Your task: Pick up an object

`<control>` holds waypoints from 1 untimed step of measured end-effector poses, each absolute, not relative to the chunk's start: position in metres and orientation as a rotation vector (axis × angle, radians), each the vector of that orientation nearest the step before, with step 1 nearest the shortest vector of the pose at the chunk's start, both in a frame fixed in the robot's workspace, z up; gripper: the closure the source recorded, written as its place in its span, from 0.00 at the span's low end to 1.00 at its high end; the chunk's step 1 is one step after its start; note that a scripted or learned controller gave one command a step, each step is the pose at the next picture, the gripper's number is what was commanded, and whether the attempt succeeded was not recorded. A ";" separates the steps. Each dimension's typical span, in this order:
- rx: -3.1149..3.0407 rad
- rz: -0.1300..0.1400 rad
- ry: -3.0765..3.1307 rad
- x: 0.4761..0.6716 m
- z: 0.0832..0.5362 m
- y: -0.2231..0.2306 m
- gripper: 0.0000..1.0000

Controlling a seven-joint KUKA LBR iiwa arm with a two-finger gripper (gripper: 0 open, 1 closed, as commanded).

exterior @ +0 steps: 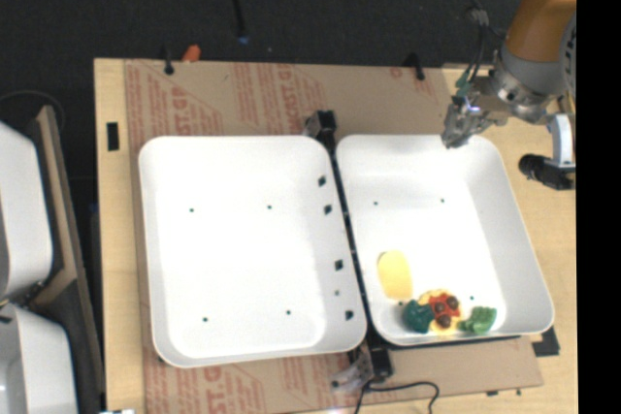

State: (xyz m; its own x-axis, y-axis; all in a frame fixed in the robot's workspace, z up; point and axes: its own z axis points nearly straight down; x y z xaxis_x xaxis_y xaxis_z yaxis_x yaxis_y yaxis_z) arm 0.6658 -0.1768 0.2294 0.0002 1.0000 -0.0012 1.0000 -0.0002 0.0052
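A pale yellow block (394, 274) lies in the right bin (485, 179), toward its near side. Just in front of it, against the near wall, sits a cluster of small toys: a dark green piece (417, 316), a red and yellow piece (443, 306) and a light green piece (479, 318). My gripper (457, 133) hangs over the far rim of the right bin, well away from all of these things. The arm's orange band (539, 22) shows at the upper right.
The left bin (233, 247) stands beside the right one, with black clips (330, 208) along the seam between them. Both rest on a cardboard sheet (233, 97) on the bench. A white unit (24, 208) stands at the far left.
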 end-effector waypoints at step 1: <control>2.219 0.001 2.224 0.662 0.227 -0.130 1.00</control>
State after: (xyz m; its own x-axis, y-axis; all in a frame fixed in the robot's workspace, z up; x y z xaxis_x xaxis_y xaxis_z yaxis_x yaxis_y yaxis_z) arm 0.6621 -0.1301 0.2271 -0.0023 1.0000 0.0003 1.0000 0.0023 0.0009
